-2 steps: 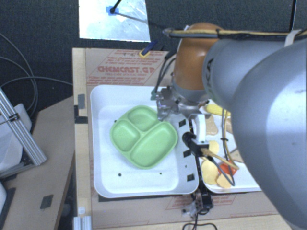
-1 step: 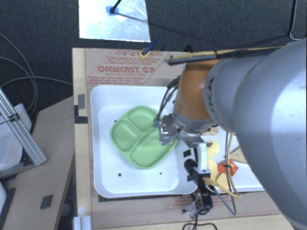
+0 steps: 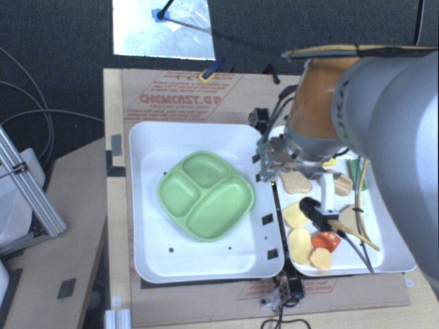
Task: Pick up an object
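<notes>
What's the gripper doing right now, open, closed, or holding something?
Gripper: cannot be told; it sits low over the right bin, hidden under the arm's wrist.

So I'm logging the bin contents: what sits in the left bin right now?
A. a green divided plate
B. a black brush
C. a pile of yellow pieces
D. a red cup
A: the green divided plate lies alone in the left bin; the small yellow pieces are in the right bin.
</notes>
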Action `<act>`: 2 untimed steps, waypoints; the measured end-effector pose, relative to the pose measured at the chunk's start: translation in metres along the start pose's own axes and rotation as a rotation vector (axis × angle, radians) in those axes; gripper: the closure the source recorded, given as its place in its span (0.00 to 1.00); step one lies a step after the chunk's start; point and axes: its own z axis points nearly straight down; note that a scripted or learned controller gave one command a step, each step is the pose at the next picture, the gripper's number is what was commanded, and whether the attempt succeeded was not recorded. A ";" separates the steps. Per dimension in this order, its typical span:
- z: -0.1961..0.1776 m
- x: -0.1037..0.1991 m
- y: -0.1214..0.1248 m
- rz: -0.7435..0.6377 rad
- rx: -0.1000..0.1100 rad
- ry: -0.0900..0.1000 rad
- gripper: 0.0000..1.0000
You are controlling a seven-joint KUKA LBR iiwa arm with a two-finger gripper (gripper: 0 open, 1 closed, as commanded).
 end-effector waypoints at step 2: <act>-0.095 -0.040 -0.073 -0.006 -0.007 0.002 1.00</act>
